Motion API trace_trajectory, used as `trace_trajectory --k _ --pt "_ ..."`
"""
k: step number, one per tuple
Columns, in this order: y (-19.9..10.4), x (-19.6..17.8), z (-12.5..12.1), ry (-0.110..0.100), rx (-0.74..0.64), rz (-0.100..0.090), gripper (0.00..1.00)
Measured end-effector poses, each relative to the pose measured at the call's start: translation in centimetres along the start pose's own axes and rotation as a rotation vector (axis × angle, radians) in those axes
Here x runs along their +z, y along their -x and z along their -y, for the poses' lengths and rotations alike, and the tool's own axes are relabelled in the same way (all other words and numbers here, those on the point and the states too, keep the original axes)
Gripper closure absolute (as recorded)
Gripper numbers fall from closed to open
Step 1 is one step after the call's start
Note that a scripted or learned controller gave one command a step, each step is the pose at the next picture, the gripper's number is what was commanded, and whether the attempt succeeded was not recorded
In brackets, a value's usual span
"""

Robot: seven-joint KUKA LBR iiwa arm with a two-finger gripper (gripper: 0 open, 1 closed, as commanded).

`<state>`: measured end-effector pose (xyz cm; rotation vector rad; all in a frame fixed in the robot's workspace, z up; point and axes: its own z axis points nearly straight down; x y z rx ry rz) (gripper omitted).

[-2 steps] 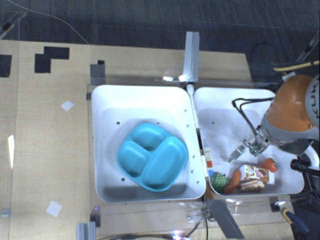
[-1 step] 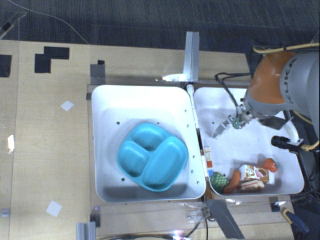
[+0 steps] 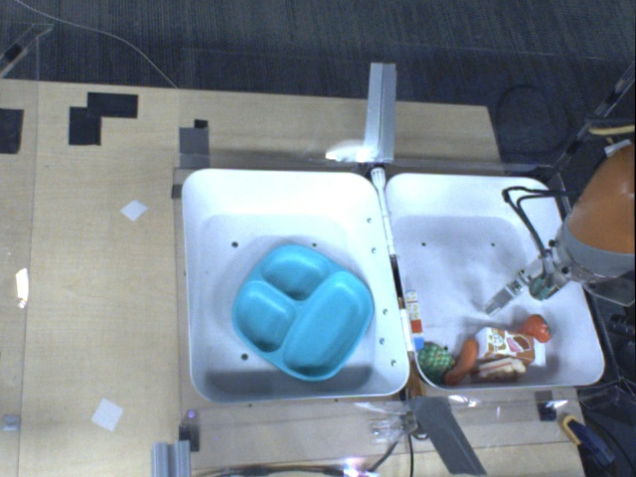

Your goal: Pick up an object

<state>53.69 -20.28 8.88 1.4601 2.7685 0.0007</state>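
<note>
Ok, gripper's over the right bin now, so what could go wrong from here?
1. The small toy foods lie bunched in the right white bin's near corner; the two-finger gripper may catch several or none.
2. They lie close to the bin's wall, so a finger might strike it.
3. The black cable loops beside the wrist and might snag.

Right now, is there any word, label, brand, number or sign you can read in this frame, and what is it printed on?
None can be read.
White packet in the right bin: red and brown printing, too blurred to read.
Strip on the divider between the bins: white and red marks, too small to read.
Blue sectioned tray in the left bin: no text visible.
</note>
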Motion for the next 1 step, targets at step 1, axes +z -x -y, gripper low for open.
trace_trajectory --k 1 --pt "-0.05 -6.02 0.59 0.000 -0.074 -0.004 0.00"
